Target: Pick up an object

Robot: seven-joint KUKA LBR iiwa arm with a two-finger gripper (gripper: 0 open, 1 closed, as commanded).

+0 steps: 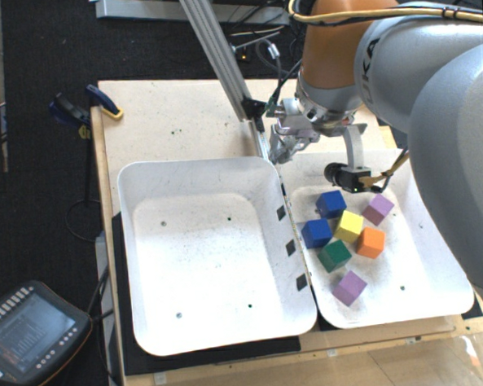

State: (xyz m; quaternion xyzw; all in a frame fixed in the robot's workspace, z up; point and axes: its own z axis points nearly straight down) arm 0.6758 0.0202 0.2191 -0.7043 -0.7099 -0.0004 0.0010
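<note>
Blocks [347,235] clustered, no long axis

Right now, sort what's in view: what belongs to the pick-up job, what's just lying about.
Job:
gripper
blue cubes
yellow cube
orange cube
green cube
purple cubes
right bin

Lying about:
left bin
teach pendant
blue clamp

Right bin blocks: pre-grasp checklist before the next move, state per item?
1. Blocks in the right bin: ok, seven clustered.
2. Tool over a block: not ok, it sits at the bin's far left corner, off the cluster.
3. Tool free of load: cannot tell.
4. Isolated target: ok, the lower purple block stands apart from the green block.
5. Rest of cluster: not ok, tightly packed, touching.
</note>
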